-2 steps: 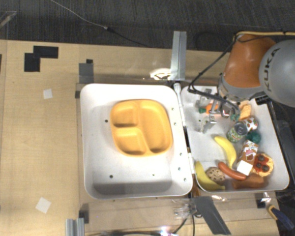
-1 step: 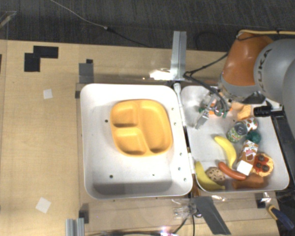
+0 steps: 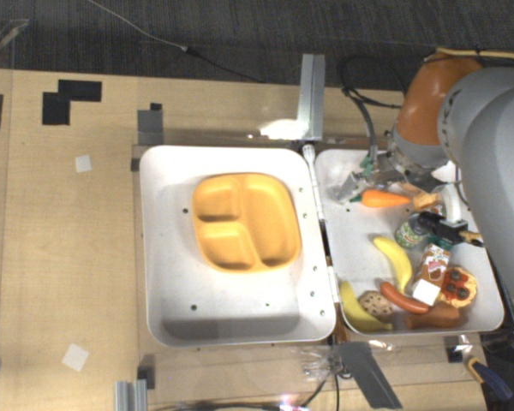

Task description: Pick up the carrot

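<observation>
While the left bin (image 3: 163, 229) carries a yellow divided plate (image 3: 242, 222) lying flat near its middle, we find the clutter in the right bin (image 3: 347, 229). A metal post (image 3: 312, 97) rises behind the seam where the two bins meet.

Moving into the right bin, we see a banana (image 3: 397, 264) curving down its middle, and a second yellow piece (image 3: 360, 308) in the near left corner with a cookie (image 3: 376, 303) touching it. A red sausage (image 3: 403, 299) lies just beside the cookie.

We find the carrot (image 3: 385, 199) in the far half of this bin, lying roughly level, its orange body pointing left. The gripper (image 3: 373, 176) sits just behind it, close above, with the grey arm (image 3: 488, 144) and its orange band (image 3: 428, 101) coming in from the right. We cannot tell how the tool is set, and we see nothing held in it.

Further right, a small dark green item (image 3: 411, 232) and a slice of pizza (image 3: 457, 286) crowd the near right corner.
</observation>
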Action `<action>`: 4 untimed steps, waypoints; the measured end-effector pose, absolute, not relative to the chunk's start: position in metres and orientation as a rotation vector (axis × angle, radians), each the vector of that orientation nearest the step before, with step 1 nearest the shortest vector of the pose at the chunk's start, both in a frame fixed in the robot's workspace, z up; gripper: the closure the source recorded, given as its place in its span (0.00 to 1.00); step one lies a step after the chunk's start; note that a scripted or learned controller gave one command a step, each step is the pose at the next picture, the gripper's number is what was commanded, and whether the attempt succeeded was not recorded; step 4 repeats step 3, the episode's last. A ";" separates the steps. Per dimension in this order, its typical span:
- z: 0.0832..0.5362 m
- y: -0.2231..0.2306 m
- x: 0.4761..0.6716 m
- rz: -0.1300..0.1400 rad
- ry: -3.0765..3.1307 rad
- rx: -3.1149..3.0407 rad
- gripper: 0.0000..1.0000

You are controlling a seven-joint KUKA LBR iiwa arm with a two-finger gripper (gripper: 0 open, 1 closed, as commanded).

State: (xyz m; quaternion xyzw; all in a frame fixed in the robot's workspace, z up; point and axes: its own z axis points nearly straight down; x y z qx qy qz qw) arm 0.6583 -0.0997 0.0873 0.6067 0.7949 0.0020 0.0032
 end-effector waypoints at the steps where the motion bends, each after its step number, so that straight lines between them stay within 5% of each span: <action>1: 0.088 -0.127 0.671 0.007 1.991 2.423 0.00; 2: 0.100 -0.125 0.673 0.012 2.000 2.409 1.00; 3: 0.165 -0.121 0.669 0.011 1.801 2.565 1.00; 4: 0.165 -0.121 0.669 0.011 1.801 2.565 1.00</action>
